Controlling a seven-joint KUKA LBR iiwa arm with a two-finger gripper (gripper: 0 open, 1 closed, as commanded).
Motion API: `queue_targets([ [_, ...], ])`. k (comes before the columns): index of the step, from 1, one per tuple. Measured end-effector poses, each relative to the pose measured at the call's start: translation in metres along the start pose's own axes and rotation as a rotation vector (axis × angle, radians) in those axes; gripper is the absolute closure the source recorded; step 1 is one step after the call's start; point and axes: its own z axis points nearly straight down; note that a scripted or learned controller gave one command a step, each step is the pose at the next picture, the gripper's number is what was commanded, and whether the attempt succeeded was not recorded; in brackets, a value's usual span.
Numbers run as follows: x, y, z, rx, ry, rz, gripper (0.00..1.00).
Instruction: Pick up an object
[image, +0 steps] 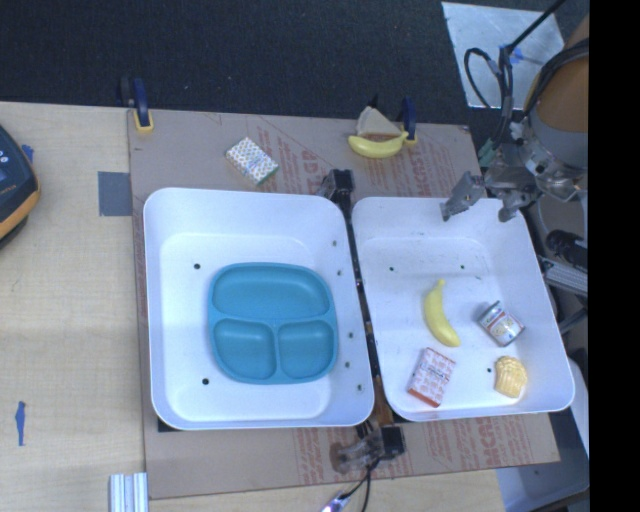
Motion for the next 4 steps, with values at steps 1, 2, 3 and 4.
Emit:
queue_targets([
  [1,-0.007,-0.016,0.110,0.002,0.000,0.000,0.00],
  [2,0.003,-0.052,0.161,0.002,0.000,0.000,0.00],
  [3,0.002,-0.052,0.150,0.002,-0.002,-0.003,1.00],
  [4,0.062,-0.074,0.060,-0.001,0.001,-0.001,1.00],
])
